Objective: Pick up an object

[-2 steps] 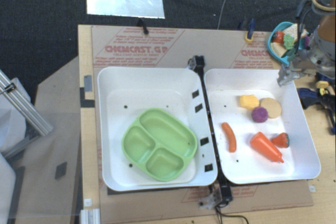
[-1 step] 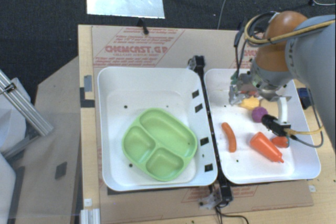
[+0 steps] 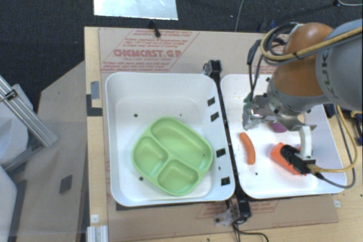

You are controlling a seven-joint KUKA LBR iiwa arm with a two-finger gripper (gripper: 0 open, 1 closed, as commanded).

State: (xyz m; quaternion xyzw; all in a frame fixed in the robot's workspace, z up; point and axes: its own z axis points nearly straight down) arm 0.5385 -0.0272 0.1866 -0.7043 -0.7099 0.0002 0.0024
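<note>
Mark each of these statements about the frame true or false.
1. A green plate lies in the bin on the view's left. True.
2. The plate has two compartments. False: it has three.
3. The orange sausage-shaped item lies on the plate. False: it lies on the floor of the bin on the view's right, near the divider.
4. The gripper is over the bin on the view's right. True.
5. The orange item is lifted off the bin floor. False: it rests there, just below the gripper in the picture.
</note>
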